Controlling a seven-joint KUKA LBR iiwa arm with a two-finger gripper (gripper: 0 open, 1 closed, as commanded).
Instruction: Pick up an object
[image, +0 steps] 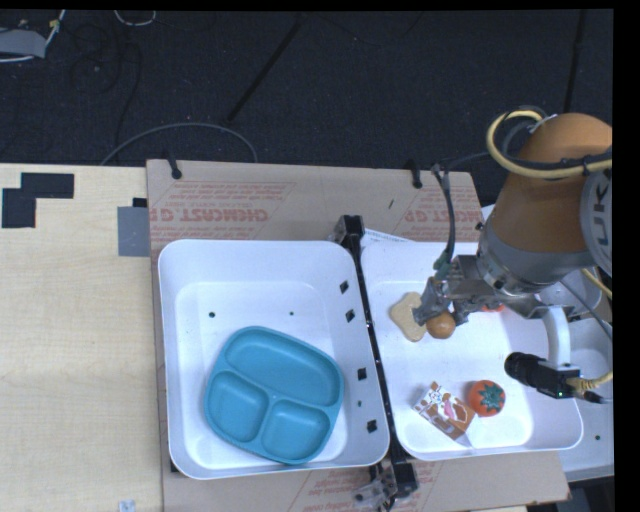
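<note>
A: What is on the bench?

B: Two shallow white bins sit side by side on a cardboard sheet (300, 205). The left bin (190, 290) carries a blue divided plate (272, 394), lying a little askew toward the near side. The right bin (520, 435) carries the smaller things.

A: Which things?

B: A flat tan piece (406, 316) lies near the bin's left wall. A small round brown object (440, 325) sits just beside it, on its right. Nearer the front edge are a small printed packet (443, 410) and a red tomato-like toy (487, 398), close together, the toy to the right of the packet.

A: And the arm?

B: The arm (545, 200) reaches in from the right, its orange band above the grey wrist. The gripper (440, 300) hangs over the back part of the right bin, right above the brown object.

A: Does it hold that object?

B: I cannot tell. The dark fingertips and the object overlap from this angle, so contact is unclear, and how wide the tool stands is unclear too.
</note>
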